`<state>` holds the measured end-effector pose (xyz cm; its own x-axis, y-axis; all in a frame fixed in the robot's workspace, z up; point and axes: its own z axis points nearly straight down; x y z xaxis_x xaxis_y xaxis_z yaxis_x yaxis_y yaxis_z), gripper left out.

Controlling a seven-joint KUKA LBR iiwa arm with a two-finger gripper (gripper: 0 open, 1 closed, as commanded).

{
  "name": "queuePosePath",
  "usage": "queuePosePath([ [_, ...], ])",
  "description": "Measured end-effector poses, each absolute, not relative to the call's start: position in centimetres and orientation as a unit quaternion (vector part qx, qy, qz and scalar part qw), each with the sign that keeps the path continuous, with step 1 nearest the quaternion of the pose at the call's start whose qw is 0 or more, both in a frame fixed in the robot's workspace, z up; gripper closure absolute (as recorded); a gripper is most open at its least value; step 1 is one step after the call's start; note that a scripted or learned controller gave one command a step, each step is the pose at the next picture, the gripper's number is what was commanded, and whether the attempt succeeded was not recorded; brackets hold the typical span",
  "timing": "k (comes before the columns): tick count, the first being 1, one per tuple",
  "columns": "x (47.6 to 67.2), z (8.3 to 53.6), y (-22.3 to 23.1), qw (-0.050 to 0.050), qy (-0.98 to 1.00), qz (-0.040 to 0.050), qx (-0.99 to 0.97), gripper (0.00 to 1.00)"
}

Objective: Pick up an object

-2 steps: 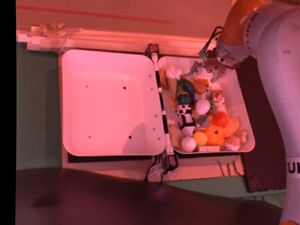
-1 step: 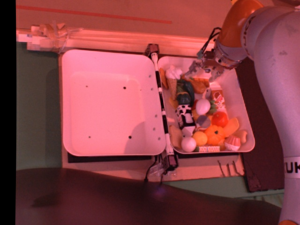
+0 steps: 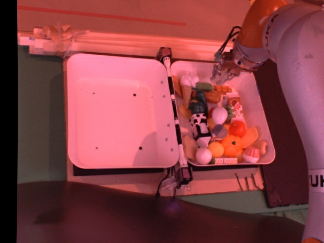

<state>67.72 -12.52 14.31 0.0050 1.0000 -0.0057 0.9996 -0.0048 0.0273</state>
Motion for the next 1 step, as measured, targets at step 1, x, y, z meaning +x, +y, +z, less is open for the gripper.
queuePosePath([
  [1,67.33,20.88,-12.7,0.006,0.706,0.0035,0.708,1.0],
])
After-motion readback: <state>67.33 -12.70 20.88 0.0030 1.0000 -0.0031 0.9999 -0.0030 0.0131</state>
